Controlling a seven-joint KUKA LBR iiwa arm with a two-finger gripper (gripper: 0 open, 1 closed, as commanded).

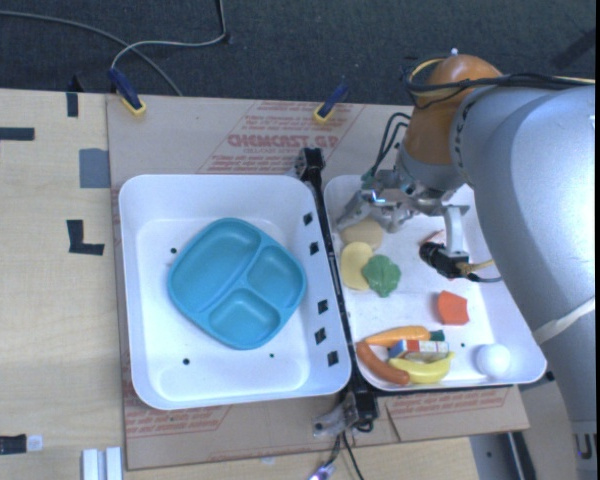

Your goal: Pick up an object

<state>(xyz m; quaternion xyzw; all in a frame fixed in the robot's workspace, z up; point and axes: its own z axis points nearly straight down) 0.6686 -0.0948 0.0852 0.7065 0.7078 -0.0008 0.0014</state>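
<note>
Gripper (372,211) hangs low over the far edge of the right bin (510,313), its fingers blurred so I cannot tell how they stand. Just beside it lie a pale yellow piece (355,261) and a green piece (382,274), touching. An orange block (453,308) sits mid-bin; a banana (423,369), carrot (400,336) and white ball (494,359) crowd the near edge. The left bin (145,268) carries a blue divided plate (237,282).

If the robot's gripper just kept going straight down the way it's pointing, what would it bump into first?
Probably the pale yellow toy just under the gripper, or the bare floor of the right bin beside it. The green toy sits a little further on. Depth is hard to judge from above.
</note>
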